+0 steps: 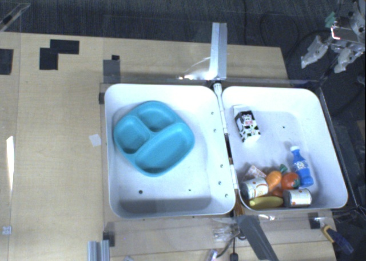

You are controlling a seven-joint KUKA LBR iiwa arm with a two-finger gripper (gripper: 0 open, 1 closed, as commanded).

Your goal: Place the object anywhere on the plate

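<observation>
A blue plastic plate with three compartments [152, 136] is lying in the left shallow white bin [166, 201], toward its upper left part, with bare bin floor showing around it. The right shallow white bin [311, 108] is holding the loose items. A small white carton with black cow patches [247, 126] is lying alone near the upper left of that bin, well apart from the rest. In the lower corner a cluster is sitting packed together: a blue bottle with a white cap [300, 169], an orange and a red round piece of toy fruit [282, 180], a yellow banana-shaped piece [266, 201], and two small cans [297, 197]. The gripper [336, 36] is hanging at the upper right, outside the bins and off the pale wooden counter [51, 151], over the dark floor. It looks whitish and blurred, so I cannot tell whether its jaws are apart or together.
</observation>
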